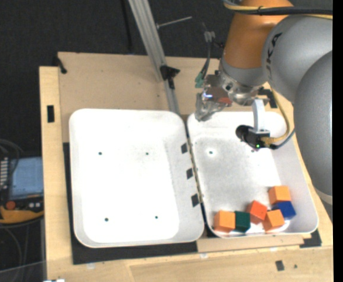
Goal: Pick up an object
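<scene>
Several small blocks lie at the near end of the right bin [230, 163]: an orange block [224, 220], a green block [242, 221], a red-orange block [257, 210], two more orange blocks [274, 219] [280, 194] and a blue block [285, 209]. My gripper [205, 109] hangs over the far left corner of the right bin, far from the blocks. Nothing shows between its fingers.
The left bin [130, 175] sits beside the right one, with dark clips along the shared edge. A slanted metal pole [150, 40] rises behind the bins. A black cable fitting [250, 135] hangs from the wrist over the right bin. A blue device [25, 178] lies off the bench at left.
</scene>
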